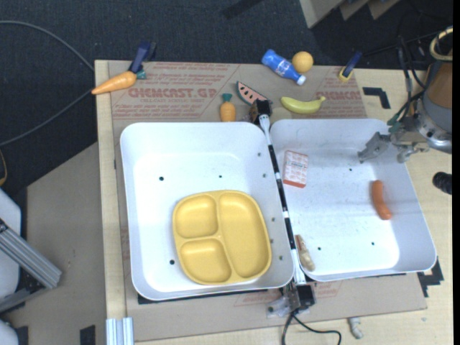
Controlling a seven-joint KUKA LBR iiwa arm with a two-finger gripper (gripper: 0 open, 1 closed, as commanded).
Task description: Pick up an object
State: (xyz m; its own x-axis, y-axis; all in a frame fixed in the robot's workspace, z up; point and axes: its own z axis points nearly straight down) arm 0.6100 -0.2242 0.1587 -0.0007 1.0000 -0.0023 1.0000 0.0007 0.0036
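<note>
The right bin (402, 257) holds an orange sausage-shaped toy (381, 198) near its right side. A white and red packet (295, 169) lies by its left wall, and a small brown item (305, 254) rests against the lower left wall. My gripper (387, 149) hangs over the bin's upper right part, above and slightly right of the sausage. Its fingers are spread open with nothing between them. The left bin (144, 192) holds a yellow divided plate (221, 236).
Behind the bins on the bench lie a carrot (115, 83), a watermelon slice (249, 92), a small orange toy (228, 111), a banana (302, 104), a blue bottle (282, 66) and a yellow ball (302, 61). Cables hang at the right edge.
</note>
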